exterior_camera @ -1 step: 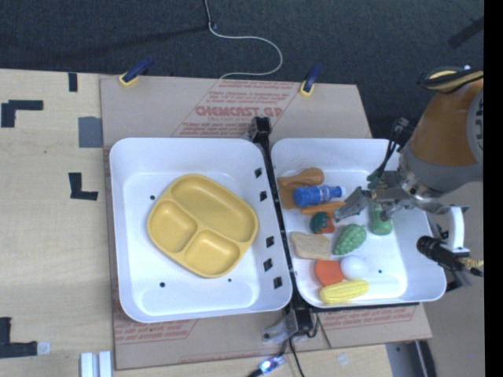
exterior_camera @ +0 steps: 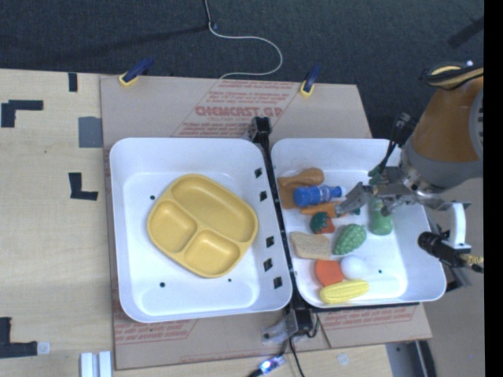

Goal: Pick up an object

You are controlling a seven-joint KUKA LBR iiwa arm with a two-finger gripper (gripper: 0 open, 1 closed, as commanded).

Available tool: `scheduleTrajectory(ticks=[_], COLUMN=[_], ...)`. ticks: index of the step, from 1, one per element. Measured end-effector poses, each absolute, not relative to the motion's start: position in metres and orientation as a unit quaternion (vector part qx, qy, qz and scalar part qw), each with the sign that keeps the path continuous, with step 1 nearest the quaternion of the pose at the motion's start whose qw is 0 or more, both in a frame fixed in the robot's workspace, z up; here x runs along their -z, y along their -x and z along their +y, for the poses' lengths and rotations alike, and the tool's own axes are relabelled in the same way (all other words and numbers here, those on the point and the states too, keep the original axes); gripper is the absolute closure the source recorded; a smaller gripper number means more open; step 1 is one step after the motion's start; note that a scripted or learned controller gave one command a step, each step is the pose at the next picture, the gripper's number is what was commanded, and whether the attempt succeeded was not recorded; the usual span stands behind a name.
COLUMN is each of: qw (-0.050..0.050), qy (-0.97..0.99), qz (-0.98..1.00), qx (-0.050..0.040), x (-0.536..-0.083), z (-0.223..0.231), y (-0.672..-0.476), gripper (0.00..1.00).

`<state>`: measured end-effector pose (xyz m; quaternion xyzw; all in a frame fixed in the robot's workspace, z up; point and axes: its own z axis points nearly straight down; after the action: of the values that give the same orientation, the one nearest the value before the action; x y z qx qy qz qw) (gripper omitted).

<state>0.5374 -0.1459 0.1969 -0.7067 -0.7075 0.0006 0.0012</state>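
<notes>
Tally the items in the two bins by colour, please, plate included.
Yellow: 2, the plate and the corn
Brown or tan: 2, the drumstick and the bread slice
Blue: 1, the bottle
Green: 3, the leafy piece, the small round piece, the piece by the gripper
Orange: 1, the disc
White: 1, the egg
Total: 10

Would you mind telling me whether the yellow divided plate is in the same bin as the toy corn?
No, the yellow divided plate lies in the left bin, while the toy corn lies in the right bin.
</notes>
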Motion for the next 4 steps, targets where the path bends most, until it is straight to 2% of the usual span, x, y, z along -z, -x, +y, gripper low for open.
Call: scheduleTrajectory(ticks=[1,2,3,4], qw=[0.003,-0.001,-0.003,-0.001], qy=[0.707,0.707,0.707,0.707], qz=[-0.708,-0.707,-0.707,-0.708], qx=[-0.0021,0.0011,0.0025,0.0005], x=[-0.133,-0.085,-0.097,-0.141], z=[-0.142,-0.141,-0.141,-0.142], y=[-0.537,-0.539,-0.540,-0.546], gripper=[0.00,0.00,1.00,1.00])
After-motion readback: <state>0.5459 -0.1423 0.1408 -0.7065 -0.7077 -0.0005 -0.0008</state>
